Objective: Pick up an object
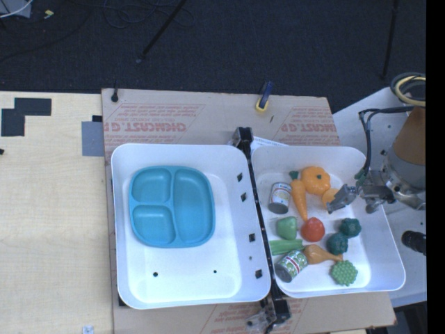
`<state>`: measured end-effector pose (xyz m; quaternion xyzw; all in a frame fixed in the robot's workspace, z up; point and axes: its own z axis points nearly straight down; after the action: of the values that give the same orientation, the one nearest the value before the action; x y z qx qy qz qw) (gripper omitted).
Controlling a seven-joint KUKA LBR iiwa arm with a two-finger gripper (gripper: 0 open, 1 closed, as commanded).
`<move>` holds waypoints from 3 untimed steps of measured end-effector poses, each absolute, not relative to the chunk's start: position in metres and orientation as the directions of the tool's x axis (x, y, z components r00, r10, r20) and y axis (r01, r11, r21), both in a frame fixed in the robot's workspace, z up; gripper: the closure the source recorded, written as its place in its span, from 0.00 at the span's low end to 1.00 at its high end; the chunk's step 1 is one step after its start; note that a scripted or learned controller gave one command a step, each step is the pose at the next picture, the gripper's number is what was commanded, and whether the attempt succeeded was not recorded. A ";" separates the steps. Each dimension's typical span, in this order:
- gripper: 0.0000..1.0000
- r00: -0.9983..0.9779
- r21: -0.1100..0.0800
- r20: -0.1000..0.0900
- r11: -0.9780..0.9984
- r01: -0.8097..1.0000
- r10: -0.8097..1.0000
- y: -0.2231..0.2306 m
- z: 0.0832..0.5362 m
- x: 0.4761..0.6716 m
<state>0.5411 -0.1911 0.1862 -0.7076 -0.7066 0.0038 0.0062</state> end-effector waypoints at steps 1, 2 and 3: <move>0.00 0.000 -0.001 0.000 0.000 1.000 1.000 -0.191 0.193 0.544; 0.00 -0.001 -0.007 0.003 0.002 1.000 1.000 -0.187 0.132 0.551; 0.00 -0.001 -0.005 0.002 0.001 1.000 1.000 -0.185 0.085 0.550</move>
<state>0.5505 -0.1852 0.0850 -0.7069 -0.7073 0.0011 0.0023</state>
